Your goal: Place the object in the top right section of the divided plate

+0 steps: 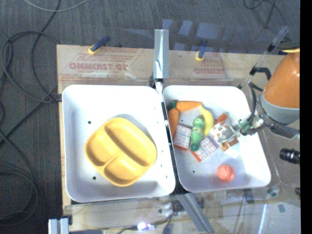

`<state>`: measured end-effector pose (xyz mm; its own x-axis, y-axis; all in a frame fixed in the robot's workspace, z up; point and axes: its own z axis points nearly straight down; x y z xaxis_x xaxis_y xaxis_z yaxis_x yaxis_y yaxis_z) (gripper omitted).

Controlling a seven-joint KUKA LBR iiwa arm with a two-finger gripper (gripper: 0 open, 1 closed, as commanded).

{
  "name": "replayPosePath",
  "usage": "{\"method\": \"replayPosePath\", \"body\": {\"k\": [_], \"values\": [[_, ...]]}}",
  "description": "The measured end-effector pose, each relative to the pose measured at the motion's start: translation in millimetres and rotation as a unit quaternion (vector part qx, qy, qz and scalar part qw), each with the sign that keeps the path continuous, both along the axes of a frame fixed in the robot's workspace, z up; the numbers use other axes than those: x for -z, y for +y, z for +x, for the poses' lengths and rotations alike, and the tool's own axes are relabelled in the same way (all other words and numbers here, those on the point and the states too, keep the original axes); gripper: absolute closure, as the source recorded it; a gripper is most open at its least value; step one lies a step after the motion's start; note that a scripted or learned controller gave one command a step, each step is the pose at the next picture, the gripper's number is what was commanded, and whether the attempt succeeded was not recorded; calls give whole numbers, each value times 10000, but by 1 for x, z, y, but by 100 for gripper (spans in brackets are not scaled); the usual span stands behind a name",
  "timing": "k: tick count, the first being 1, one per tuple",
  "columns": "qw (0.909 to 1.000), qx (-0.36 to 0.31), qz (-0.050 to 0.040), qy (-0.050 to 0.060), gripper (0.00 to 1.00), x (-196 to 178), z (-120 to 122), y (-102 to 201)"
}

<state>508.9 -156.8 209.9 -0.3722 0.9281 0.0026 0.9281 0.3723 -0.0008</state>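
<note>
The yellow divided plate (pixel 122 151) lies in the left bin (pixel 73 130), with two long sections at its upper part and one section at its lower right. In the right bin (pixel 253 174) a pile holds a carrot (pixel 173 123), a green bottle (pixel 197 130), a banana (pixel 208 121) and small printed cartons (pixel 182 136). My gripper (pixel 229 133) is low in the right bin, at the pile's right edge, against an orange-and-white carton (pixel 222 126). Whether it grips that carton is hidden.
A pink-red ball (pixel 225 172) sits alone near the right bin's front. Another printed carton (pixel 207 147) lies below the bottle. The ridge between the two bins (pixel 165 140) separates gripper and plate. Cables cross the floor on the left.
</note>
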Motion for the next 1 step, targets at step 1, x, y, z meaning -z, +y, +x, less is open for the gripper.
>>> {"method": "replayPosePath", "body": {"k": [1], "values": [[9887, -1499, -6, 2, 100, 0, 28, 48]]}}
